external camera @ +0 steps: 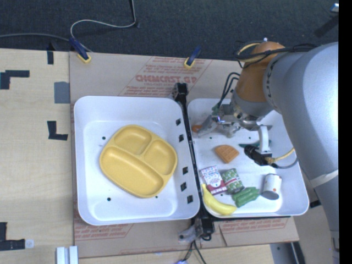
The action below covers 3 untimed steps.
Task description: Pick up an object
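Observation:
My gripper (203,127) hangs low over the upper left part of the right bin (286,202), close to the divider between the bins. Just below and to its right, apart from it, an orange-brown wedge (226,153) lies on the bin floor. Nearer the front are a red and white packet (212,179), a green packet (231,180), a yellow banana (217,203), a green vegetable (246,196) and a small white and grey can (270,186). No object shows in the gripper.
The left bin (88,147) holds a yellow divided plate (138,159) at its middle. The grey arm (308,109) covers the right bin's right side. Cardboard lies under both bins, with yellow clamps (192,59) at its back edge.

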{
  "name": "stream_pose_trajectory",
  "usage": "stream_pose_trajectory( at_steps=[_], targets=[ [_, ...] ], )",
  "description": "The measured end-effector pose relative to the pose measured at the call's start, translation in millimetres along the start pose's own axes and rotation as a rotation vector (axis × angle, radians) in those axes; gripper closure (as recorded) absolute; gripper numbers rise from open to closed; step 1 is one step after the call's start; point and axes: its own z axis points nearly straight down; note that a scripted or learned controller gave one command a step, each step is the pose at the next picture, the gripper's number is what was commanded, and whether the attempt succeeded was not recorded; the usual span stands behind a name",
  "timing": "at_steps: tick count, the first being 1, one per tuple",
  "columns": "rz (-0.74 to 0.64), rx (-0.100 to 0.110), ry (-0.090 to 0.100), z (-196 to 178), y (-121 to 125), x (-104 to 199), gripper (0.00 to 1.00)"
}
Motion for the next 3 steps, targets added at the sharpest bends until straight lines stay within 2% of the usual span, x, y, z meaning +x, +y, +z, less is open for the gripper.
stream_pose_trajectory(
  at_steps=[2, 3],
  targets=[
    [0.0, -0.001, 0.0, 0.3, 19.3, -1.5, 0.0],
    [-0.001, 0.001, -0.002, -9.6, 19.2, -1.5, 1.0]
  ],
)
